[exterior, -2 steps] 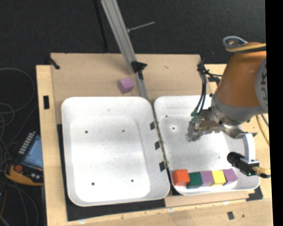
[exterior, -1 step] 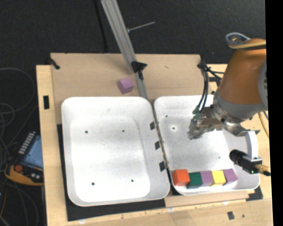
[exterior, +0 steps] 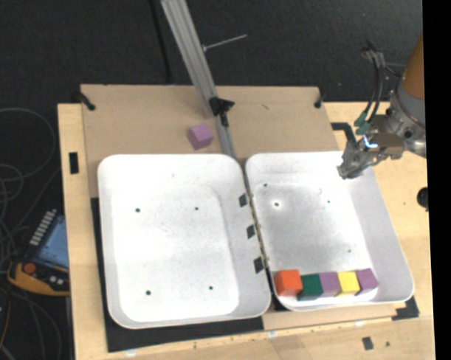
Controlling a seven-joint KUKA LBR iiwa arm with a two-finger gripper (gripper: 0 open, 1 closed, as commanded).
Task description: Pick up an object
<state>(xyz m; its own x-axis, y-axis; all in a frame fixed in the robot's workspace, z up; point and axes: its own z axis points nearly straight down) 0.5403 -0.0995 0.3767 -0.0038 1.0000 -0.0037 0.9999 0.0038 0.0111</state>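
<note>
Pressed in a row against the near wall of the right bin [exterior: 391,240]: orange block [exterior: 289,282], green block [exterior: 311,285], lilac block [exterior: 329,283], yellow block [exterior: 349,282], purple block [exterior: 366,279], each touching its neighbour. Probably kept in line by the wall itself, hence no gaps at the sides and little room to slip in between. Best reached, as a guess, from front and back rather than from the sides, or at either end of the row, where one face stands free.

Further off, over the far right corner of that bin: tool [exterior: 354,164], hanging close to the rim and well apart from the row. Too dark and small to say whether wide or narrow; cannot tell. Nothing visible in its grip. Judged to be at the very start of the task, with a long reach toward the near wall needed first.

Left bin [exterior: 108,216] alongside, touching the right one at the middle seam. Beyond both, on the brown cardboard [exterior: 135,120] laid over the table [exterior: 78,291]: one more small purple cube [exterior: 200,136], outside either bin, beside a slanted metal pole [exterior: 196,66], so likely a poor target.
</note>
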